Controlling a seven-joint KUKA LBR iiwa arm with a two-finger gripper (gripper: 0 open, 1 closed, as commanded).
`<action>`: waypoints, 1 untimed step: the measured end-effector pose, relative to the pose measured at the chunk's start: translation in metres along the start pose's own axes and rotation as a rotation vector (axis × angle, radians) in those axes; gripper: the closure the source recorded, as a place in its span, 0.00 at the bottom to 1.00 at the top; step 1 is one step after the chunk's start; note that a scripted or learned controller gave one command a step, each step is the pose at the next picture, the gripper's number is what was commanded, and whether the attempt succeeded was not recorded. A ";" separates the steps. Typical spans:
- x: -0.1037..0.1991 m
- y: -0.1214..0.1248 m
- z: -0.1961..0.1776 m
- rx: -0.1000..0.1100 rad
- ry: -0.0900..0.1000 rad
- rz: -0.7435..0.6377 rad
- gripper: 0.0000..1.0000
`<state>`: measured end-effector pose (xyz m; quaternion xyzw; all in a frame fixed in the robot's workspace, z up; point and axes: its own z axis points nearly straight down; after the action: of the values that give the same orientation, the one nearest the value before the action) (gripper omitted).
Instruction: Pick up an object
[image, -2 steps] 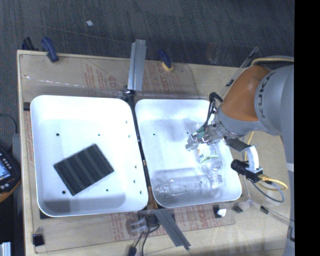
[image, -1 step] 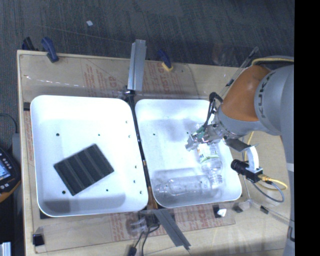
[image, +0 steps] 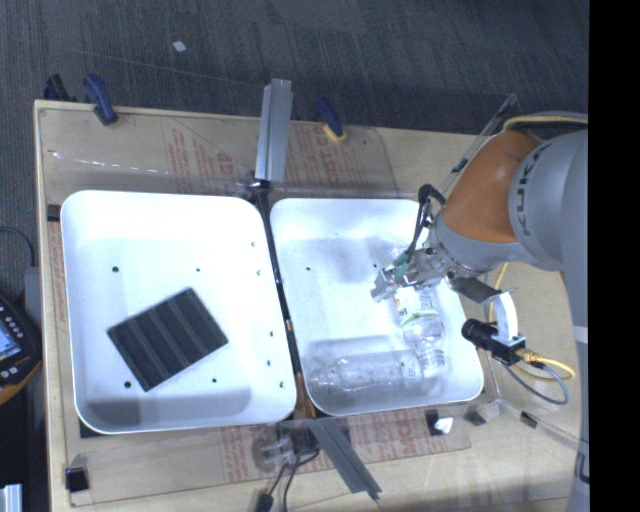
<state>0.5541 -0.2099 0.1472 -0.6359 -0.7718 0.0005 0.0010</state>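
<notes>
A clear plastic bottle (image: 422, 325) stands or leans in the right bin (image: 310, 225), near that bin's right wall. A second clear bottle (image: 365, 372) lies on its side along the bin's near wall, just below the first. The gripper (image: 398, 280) hangs directly over the first bottle's top, at or touching it; whether it is parted or closed cannot be told. The left bin (image: 90, 225), beside the right bin, bears a dark ribbed slab (image: 167, 337).
</notes>
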 end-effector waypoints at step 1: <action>0.000 0.000 0.000 0.000 0.000 0.000 0.00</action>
<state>0.5541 -0.2099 0.1472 -0.6359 -0.7718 0.0005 0.0011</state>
